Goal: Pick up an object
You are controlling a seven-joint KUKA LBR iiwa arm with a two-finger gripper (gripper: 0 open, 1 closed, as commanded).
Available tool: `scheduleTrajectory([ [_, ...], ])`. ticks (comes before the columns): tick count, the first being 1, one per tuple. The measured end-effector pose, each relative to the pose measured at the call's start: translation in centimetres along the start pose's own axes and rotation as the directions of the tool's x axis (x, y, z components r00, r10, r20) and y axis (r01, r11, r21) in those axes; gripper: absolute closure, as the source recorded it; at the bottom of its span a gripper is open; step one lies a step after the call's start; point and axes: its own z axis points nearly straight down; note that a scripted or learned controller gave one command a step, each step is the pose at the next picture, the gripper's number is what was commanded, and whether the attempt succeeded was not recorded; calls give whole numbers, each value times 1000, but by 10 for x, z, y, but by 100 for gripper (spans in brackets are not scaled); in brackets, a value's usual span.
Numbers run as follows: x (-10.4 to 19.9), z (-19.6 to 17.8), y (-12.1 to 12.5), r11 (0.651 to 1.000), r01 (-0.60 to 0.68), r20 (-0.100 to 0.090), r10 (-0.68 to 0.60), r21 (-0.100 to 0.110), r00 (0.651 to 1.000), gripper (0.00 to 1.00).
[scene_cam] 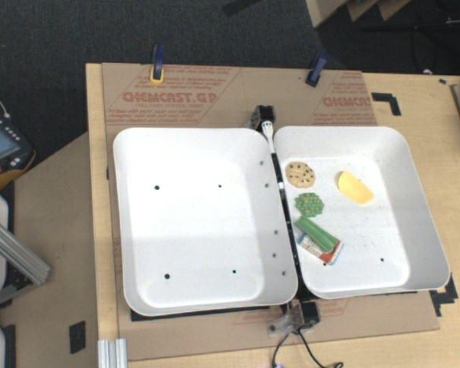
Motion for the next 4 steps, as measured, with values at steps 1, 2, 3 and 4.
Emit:
scheduleTrajectory([
  [1,-14,233,-6,1000,-3,-14,3,26,1000,100],
  [2,19,167,-2,1000,3,-6,-3,3,1000,100],
  [3,-17,203,-5,1000,-5,-9,5,15,1000,100],
  [4,-16,193,-4,1000,-1,-6,1,8,1000,100],
])
